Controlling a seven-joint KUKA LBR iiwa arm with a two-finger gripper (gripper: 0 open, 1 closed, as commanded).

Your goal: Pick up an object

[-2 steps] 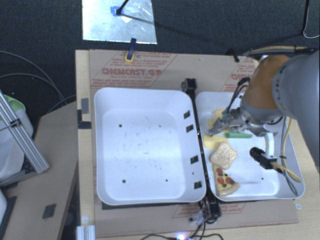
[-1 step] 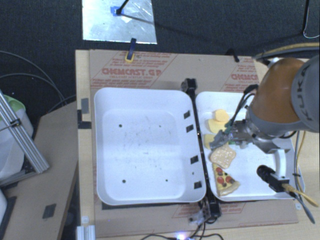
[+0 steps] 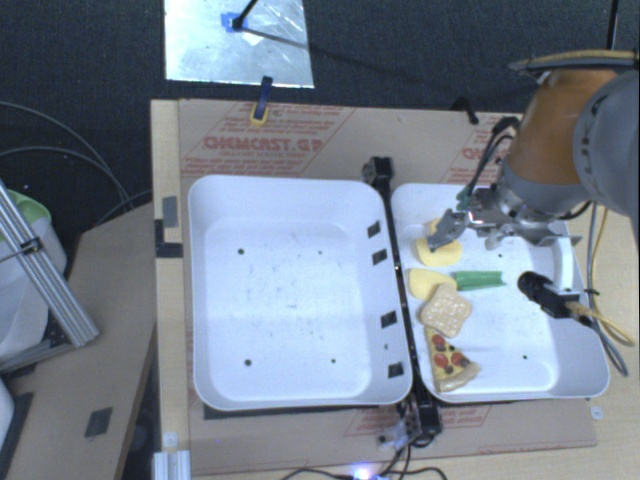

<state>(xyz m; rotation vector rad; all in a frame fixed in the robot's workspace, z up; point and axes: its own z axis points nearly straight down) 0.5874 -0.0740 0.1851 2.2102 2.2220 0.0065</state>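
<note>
Several toy foods lie along the left side of the right bin: a yellow piece at the back, a second yellow piece in front of it, a green bean pod, a square cracker and a pizza slice nearest the front. My gripper hangs low over the back yellow piece, at its far edge. Whether it touches that piece is unclear. The grey arm with its orange band comes in from the upper right.
The left bin sits beside the right one, with a black divider strip between them. Both rest on a cardboard sheet. A metal plate lies beyond the bench.
</note>
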